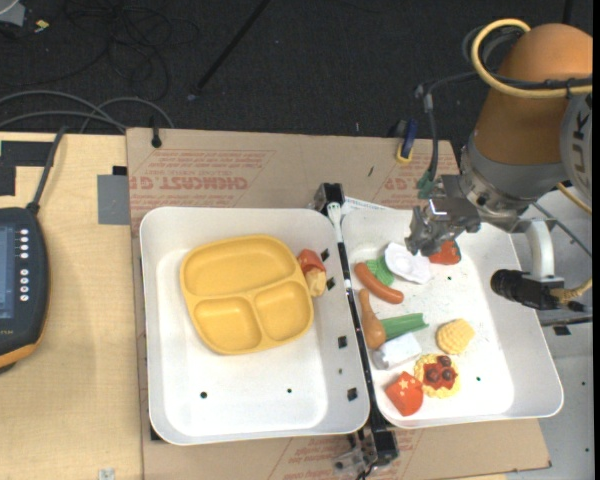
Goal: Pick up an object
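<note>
The fingers (432,240), their opening impossible to judge, hovered just above a white piece (408,266), apparently approaching; descent and closing likely remained.

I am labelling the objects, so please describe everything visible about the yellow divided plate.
The yellow divided plate looks like glossy plastic, a rounded rectangle with three compartments: one long, two smaller. It lies flat and slightly turned in the left bin. A small red and yellow toy rests against its right edge.
</note>
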